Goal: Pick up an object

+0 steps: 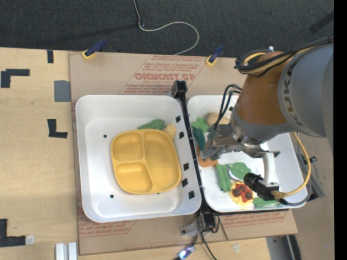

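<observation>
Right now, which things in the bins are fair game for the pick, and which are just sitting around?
In play:
gripper, low in the right bin
green pieces beside it
red and yellow piece

Lying about:
yellow divided plate in the left bin
white cable
cardboard sheet

Small toys (pixel 223 176) — green pieces, an orange one, a red-and-yellow one — lie scattered in the right bin (pixel 293 167).

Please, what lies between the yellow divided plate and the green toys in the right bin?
In the camera view, the black divider where both bins meet lies between the yellow plate and the green toys.
</observation>
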You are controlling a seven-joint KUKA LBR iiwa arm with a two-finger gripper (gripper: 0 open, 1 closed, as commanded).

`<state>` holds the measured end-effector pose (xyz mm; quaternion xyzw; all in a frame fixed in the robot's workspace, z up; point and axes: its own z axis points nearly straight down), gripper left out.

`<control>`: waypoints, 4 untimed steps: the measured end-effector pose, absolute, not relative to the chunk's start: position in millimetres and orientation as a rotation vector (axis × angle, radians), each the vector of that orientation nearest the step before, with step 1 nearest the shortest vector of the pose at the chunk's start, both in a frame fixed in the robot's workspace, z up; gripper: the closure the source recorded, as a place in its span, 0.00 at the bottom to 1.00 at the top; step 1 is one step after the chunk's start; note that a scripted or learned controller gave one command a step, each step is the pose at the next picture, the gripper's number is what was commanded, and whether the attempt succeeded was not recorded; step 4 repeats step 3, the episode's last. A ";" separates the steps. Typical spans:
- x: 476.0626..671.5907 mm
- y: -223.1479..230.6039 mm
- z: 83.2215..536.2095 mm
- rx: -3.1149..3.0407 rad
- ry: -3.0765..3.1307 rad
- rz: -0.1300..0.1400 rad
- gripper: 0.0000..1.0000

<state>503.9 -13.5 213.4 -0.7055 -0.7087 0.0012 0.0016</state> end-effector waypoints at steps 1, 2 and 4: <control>497.3 44.0 214.3 -2.211 -2.227 0.003 1.00; 495.4 39.1 232.0 -2.219 -2.222 0.002 1.00; 498.3 50.3 220.3 -2.219 -2.221 0.006 1.00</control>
